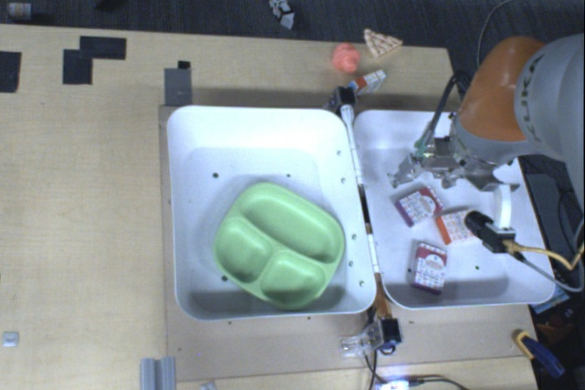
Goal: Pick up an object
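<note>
Over the right shallow white bin (498, 279) hangs my pincer (422, 171), low above the bin's upper half. From this slant I cannot tell whether it is open or closed, and I see nothing held in it. Just below it, toward the bin's middle, lies a small flat packet with a red-and-white checked print (418, 206), the nearest candidate. A flat orange-and-white card (452, 226) lies close against its right side; I cannot tell whether they touch. A second small red-and-white packet (430, 267) sits nearer the front wall, apart from both. I judge these packets light, thin and probably a little crinkly. They lie flush to the bin floor and offer little to bite on. I would take the checked one across its narrow width, by the edges, on the side away from the card. The large green moulded plastic tray with three compartments (279, 242) in the left shallow white bin (196, 178) looks stiff, smooth and wide; only its rim would suit.
</note>
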Motion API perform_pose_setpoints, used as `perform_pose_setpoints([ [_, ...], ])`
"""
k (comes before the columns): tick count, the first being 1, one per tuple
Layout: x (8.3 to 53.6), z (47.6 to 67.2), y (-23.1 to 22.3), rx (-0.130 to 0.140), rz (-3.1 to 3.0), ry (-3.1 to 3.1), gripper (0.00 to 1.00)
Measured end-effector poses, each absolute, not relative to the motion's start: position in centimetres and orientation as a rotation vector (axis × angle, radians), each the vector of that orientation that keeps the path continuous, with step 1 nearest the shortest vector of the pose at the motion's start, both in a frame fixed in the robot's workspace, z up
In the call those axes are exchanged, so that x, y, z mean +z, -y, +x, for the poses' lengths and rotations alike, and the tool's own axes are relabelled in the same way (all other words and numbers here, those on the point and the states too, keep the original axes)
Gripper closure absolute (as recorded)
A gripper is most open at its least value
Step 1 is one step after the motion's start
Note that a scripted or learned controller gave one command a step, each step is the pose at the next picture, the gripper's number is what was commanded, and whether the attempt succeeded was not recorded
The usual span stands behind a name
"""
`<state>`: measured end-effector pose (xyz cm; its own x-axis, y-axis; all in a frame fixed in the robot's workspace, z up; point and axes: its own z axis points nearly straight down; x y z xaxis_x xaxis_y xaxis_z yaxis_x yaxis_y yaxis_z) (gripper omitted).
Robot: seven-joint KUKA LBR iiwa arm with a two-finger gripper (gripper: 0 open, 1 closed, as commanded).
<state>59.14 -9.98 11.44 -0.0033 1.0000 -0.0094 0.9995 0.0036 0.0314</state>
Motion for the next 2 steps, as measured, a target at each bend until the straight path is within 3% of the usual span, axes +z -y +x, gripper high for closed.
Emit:
perform_pose_setpoints([
  [1,9.0,54.4,8.8,0.017,2.205,-2.208,0.0],
  [2,10.3,54.7,8.7,0.028,2.198,-2.207,1.0],
])
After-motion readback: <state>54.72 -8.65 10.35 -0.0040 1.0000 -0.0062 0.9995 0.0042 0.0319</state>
